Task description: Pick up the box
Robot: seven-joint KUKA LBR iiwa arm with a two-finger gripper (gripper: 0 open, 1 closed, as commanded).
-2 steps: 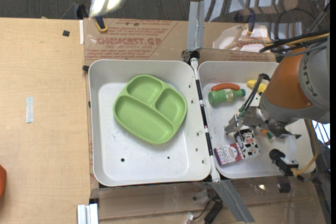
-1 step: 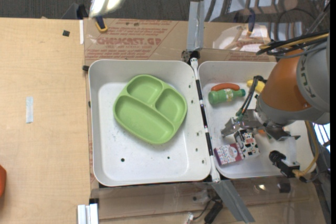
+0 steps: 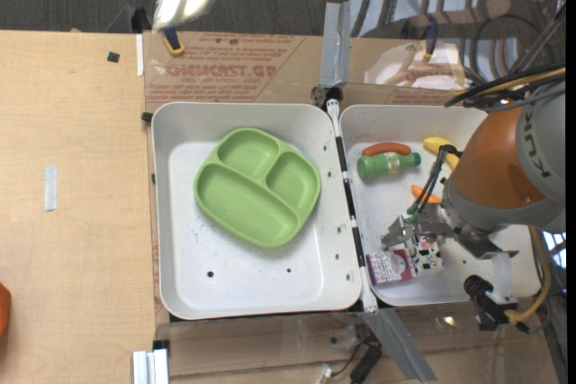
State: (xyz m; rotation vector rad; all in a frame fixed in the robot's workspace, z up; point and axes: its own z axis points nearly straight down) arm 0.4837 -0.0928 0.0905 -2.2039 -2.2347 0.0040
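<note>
We see the box point(image 3: 393, 266), a small carton with a pink and white printed face, lying flat near the front left corner of the right bin point(image 3: 504, 294), close to the wall it shares with the left bin point(image 3: 171, 220). The gripper point(image 3: 416, 238) hangs just above and to the right of it, over a second small patterned carton point(image 3: 429, 254) that sits just beside the box. How the claw stands we cannot tell: the metal at its tip blurs into the cartons below.

From here, we judge the main risk to be a grab on the wrong thing, since the tip sits nearer the patterned carton than the pink one. A descent from this spot could also land on the seam between the two and push them apart. The box lies so near the bin wall that one side of the claw may strike the rim or slide the box against it.

Farther back, a green bottle point(image 3: 388, 164), a red sausage-shaped toy point(image 3: 389, 147) and a yellow piece point(image 3: 437, 143) lie well apart from the box. A green divided plate point(image 3: 258, 185) rests in the left bin.
</note>
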